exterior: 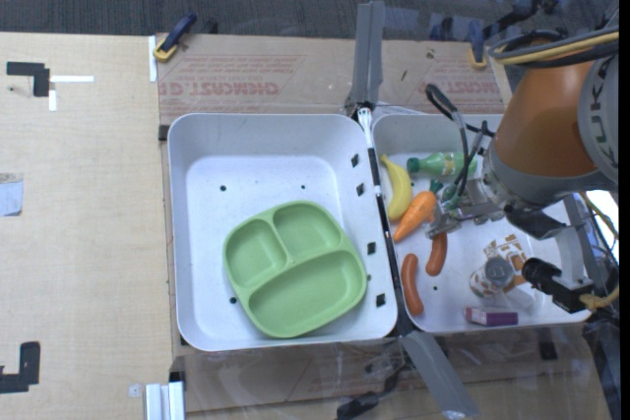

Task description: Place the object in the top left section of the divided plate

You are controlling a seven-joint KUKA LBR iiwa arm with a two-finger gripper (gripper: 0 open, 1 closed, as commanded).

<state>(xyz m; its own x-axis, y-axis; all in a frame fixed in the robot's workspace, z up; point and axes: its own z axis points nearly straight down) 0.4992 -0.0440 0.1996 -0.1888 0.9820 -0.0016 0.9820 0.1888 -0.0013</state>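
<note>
Since the task names no particular item, you should treat the orange plastic carrot (414, 214), the toy nearest the gripper (455, 208), as the likely object; it lies near the right bin's (463, 325) left wall, just beside the yellow plastic banana (397, 187). Judged light, rigid and smooth, so take it across its thick middle. The arm's orange-banded wrist (541, 118) hangs over the right bin's far edge, tool pointing down-left. Whether the gripper is parted or closed cannot be told. The green divided plate (295, 268) sits in the left bin (197, 221), nothing in its sections.

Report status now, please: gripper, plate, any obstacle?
Gripper low in right bin, above carrot. Green divided plate unloaded in left bin. Wall between bins to cross.
</note>
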